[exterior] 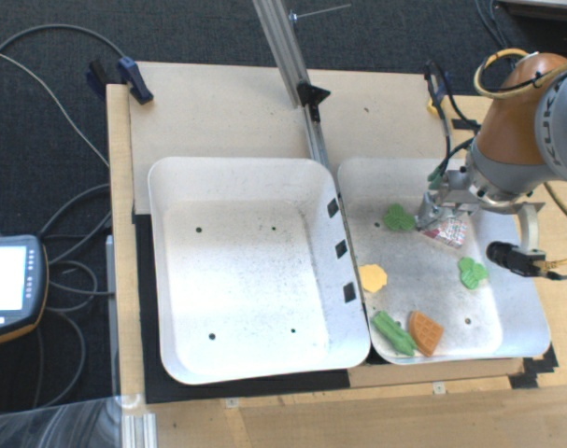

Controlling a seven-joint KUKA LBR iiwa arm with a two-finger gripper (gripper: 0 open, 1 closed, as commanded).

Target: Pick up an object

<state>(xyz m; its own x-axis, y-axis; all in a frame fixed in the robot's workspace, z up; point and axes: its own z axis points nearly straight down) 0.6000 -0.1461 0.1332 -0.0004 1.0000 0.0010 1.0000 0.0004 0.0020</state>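
Nearest the lens, at the lower edge of the right bin [507,339]: an orange wedge [426,331], matte and foam-like, just beside an elongated green piece [392,332]. Further up, a flat yellow blob [373,277] is seen near the bin's left wall, a knobbly green lump [472,273] toward the right, and a rounded green piece [399,218] in the upper part. A crinkled, glossy clear packet with red print [448,232] lies beneath the pincer [434,215], which is lowered to it in the upper right of the frame. Whether the pincer is apart or together cannot be told. No object is seen lifted; the pick is judged unfinished. The left bin [171,250] is speckled white plastic on a pale wooden desk [218,110].
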